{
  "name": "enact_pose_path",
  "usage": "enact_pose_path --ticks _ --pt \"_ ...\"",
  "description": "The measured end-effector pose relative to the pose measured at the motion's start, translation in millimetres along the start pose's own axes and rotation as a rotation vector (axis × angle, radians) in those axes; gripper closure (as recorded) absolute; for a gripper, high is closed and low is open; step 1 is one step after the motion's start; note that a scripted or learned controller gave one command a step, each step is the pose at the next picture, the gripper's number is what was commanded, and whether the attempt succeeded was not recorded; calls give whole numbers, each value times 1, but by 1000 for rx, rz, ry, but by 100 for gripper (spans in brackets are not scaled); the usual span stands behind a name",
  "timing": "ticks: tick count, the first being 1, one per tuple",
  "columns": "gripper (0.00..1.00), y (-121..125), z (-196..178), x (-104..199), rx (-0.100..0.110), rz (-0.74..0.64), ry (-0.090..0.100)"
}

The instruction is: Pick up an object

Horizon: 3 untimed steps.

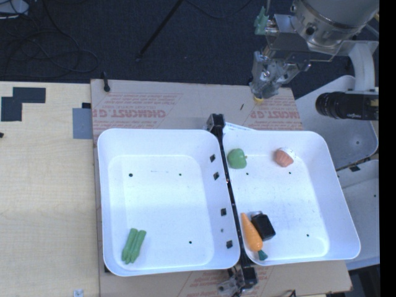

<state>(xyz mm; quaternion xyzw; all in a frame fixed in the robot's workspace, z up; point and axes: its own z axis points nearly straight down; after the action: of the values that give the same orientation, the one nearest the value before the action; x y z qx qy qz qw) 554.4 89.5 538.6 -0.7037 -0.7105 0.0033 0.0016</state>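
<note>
Arm up high behind the bins, nothing picked yet!
The arm hangs over the cardboard; any descent from there lands outside the right bin. End effector carries nothing, opening impossible to tell. Carrot hugs the black block, so fingers could snag both; green pepper and pink piece could roll.

Printed cardboard sheet beneath two white bins.
</note>
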Motion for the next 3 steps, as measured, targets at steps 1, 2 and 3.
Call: enact_pose_path --ticks 1,2,3 --pt "100 0 -9 1 4 -8 -1" --pt "0 0 -8 1 6 -10 -1" --pt "100 0 -18 2 8 -17 -2"
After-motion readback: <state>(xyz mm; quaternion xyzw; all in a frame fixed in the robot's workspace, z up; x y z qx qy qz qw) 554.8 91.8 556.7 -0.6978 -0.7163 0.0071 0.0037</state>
